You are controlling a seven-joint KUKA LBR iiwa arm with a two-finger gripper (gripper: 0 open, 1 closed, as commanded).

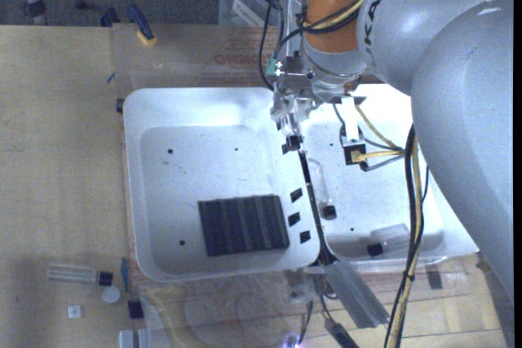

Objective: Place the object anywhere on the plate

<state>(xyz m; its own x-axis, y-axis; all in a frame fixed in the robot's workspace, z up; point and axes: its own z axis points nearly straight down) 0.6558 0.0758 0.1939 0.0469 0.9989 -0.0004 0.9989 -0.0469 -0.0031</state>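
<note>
Pale wooden worktop (57,134) carries two bins, the dark ribbed plate (243,225) lying near in the left bin (143,114); whatever the gripper (289,125) carries stays unclear, so lower gently over the plate's middle.

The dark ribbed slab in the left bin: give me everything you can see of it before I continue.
The dark ribbed slab is a flat, near-black rectangle with parallel ridges running along its short side, matte like rubber or plastic. It lies flat on the floor of the left bin, toward the near right corner, slightly rotated. Nothing touches it but the bin; the gripper is apart from it, above the divide between the bins.
</note>
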